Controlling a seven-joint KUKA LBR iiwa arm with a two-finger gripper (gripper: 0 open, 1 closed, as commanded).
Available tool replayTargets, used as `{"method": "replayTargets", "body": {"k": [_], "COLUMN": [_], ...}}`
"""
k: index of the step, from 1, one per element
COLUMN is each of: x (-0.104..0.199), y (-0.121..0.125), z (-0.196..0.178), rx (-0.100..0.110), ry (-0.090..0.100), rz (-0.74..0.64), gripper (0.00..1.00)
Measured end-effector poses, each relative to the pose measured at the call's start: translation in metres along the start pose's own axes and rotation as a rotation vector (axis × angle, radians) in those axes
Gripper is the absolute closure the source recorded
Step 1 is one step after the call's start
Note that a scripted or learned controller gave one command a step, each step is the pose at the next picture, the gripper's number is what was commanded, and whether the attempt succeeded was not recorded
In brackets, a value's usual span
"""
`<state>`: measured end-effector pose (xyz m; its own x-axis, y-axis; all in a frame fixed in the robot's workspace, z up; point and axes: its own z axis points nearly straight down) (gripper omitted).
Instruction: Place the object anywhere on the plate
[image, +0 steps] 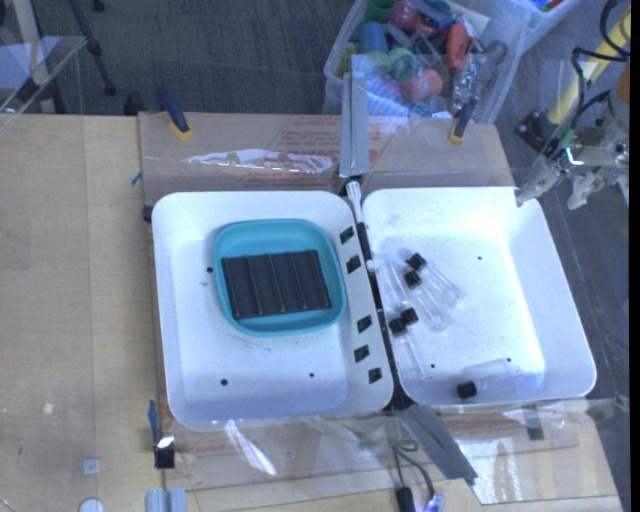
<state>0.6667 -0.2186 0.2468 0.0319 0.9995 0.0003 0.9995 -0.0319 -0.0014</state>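
Note:
A teal plate (322, 243) with rounded corners rests in the left bin (190, 380). On it lies a flat, dark, ribbed rectangular object (275, 283) that covers most of the plate's floor. My gripper (553, 193) hangs over the far right corner of the right bin (545, 300), well away from the plate. Its two pale fingers (530, 186) stand apart, open, with nothing between them.
Clear plastic tubes with black caps (425, 285) lie at the left of the right bin, and a small black piece (466, 390) sits near its front wall. A divider with black tabs (362, 300) separates the bins. A box of colourful items (430, 45) stands behind.

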Motion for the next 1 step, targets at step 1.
{"method": "replayTargets", "body": {"k": [1], "x": [0.0003], "y": [0.0009], "z": [-0.0109], "rx": [-0.003], "ry": [-0.001], "rz": [-0.001], "gripper": [1.00]}}
